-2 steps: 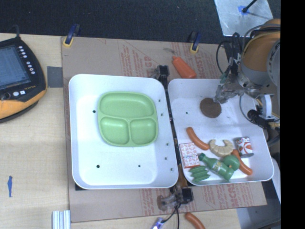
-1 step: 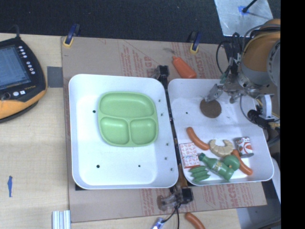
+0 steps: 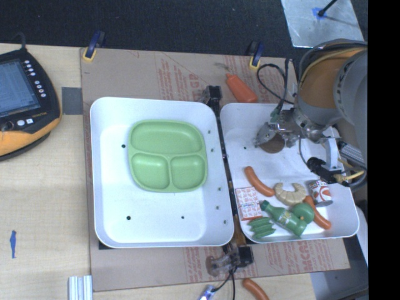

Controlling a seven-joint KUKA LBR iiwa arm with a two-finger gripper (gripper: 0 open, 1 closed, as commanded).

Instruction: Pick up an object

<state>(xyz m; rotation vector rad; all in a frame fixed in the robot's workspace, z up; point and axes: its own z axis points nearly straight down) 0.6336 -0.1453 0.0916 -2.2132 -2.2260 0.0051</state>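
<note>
Tool (image 3: pixel 273 136) low over round brown object (image 3: pixel 272 145) near right white bin's (image 3: pixel 232 122) upper edge; grip state unclear; bin's middle open.

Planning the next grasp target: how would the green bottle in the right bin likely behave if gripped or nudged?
The green bottle lies on its side, so a push would probably roll or spin it. It looks like smooth, glossy toy plastic, likely light, stiff and a bit slippery. A croissant and a sausage lie close by, so it may bump them.

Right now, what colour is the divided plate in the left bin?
Light green, plain with no pattern; the divided plate shows clearly in the camera view.
</note>
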